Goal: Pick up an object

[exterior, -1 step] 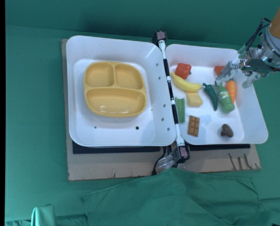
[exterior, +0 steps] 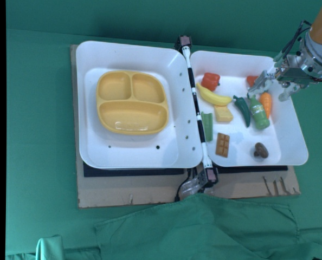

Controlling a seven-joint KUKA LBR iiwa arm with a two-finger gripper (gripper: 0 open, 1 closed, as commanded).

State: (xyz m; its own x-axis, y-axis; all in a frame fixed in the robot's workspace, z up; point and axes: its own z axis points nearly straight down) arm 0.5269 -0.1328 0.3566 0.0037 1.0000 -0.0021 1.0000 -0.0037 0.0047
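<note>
A: Which object is it after?

B: My guess is the carrot (exterior: pixel 266 104) or the green bottle (exterior: pixel 258 114). They lie side by side at the right of the right bin (exterior: pixel 292 140), just under the gripper (exterior: pixel 274 89).

A: Is it holding anything?

B: No. The gripper hangs above the bin's upper right part with its fingers spread wide and nothing between them. One fingertip is over a small red piece (exterior: pixel 251 80), the other is nearer the carrot's top.

A: So which step is this?

B: The approach, I'd say; the grasp is not yet made. The next move calls for lining up over one piece and coming down without catching the neighbours. The dark green pepper (exterior: pixel 242 110) lies just beside the bottle, so that corner is crowded.

A: What else is in there?

B: A banana (exterior: pixel 212 97), a red pepper (exterior: pixel 210 80), a yellow cheese wedge (exterior: pixel 223 114), a green stick (exterior: pixel 207 125), a brown chocolate bar (exterior: pixel 222 144) and a dark brown lump (exterior: pixel 261 150). The left bin (exterior: pixel 90 145) holds a yellow divided plate (exterior: pixel 108 85).

A: Any writing to read?

B: The bottle's label is too small to make out, and I see no other lettering.
</note>
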